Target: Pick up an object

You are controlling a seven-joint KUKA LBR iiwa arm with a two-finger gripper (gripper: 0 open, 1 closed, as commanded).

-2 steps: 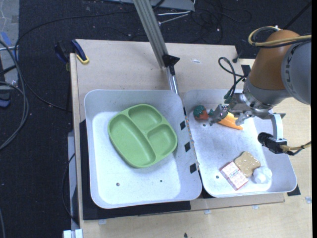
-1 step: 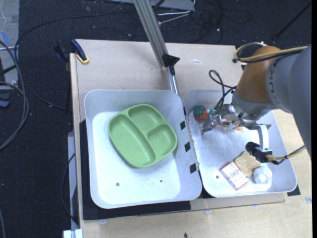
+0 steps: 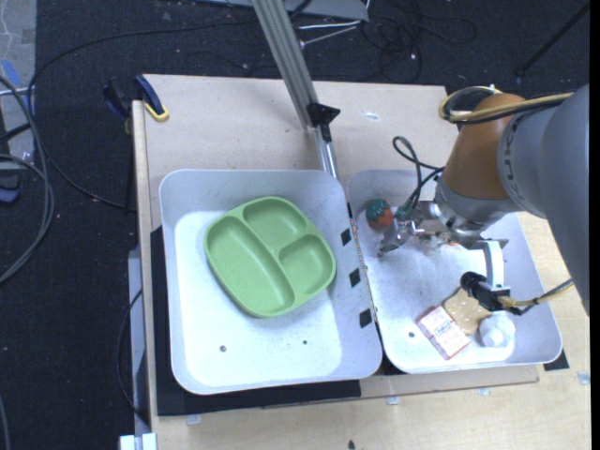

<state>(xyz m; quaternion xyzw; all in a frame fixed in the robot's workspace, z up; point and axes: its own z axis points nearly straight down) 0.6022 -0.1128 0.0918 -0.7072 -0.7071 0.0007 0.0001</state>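
In the right bin (image 3: pixel 412 289), my gripper (image 3: pixel 394 237) hangs low near the upper left corner. A small teal and orange ball (image 3: pixel 378 214) lies just up and left of it, close to the bin's wall. Nothing shows between the gripper's tips. At the bin's near right lie a red and white box (image 3: pixel 442 332), a tan square piece (image 3: pixel 459 309) and a white lump (image 3: pixel 497 331), all well away from the gripper.
A green divided plate (image 3: pixel 270 254) lies in the left bin (image 3: pixel 187 345). A slanted metal pole (image 3: pixel 286 50) runs down to the ridge between the two bins. A blue and yellow clamp (image 3: pixel 150 97) sits at the bench's far left corner.
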